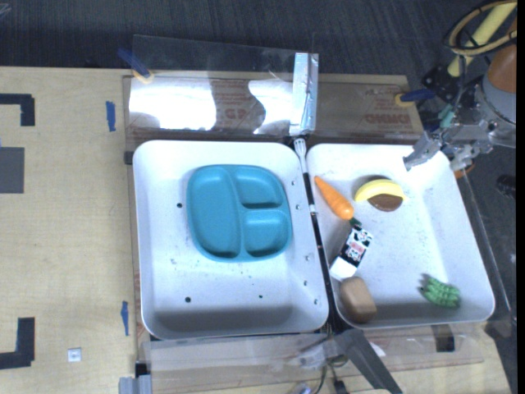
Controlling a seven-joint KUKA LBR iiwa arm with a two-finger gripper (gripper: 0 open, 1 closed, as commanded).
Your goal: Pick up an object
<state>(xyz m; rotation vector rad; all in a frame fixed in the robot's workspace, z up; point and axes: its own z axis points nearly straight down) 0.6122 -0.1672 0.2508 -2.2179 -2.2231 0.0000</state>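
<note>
Dark carpet surrounds a pale wood table [66, 245] carrying two shallow white bins side by side, presumably so objects can be picked from either. Left bin [164, 294] holds one thing, a teal divided plate [239, 212], lying flat near the middle. Right bin [467, 245] holds the small objects, loosely scattered and mostly apart, which should leave room around each: a brown block [357, 299] against the near-left wall, a yellow and brown piece [380, 194] toward the far side, an orange carrot [335, 198] lying aslant just beside the divider, a small black-and-white carton [353, 250] tilted between carrot and block, and a green leafy toy [440, 291] near the near-right corner. Gripper [426, 151] sits at the right bin's far-right corner, above the rim, nothing visibly between its fingers; open or closed, cannot tell at this resolution. Judgement: pick not yet made; the yellow and brown piece lies nearest the gripper. Risk: objects near walls may block one finger.
</note>
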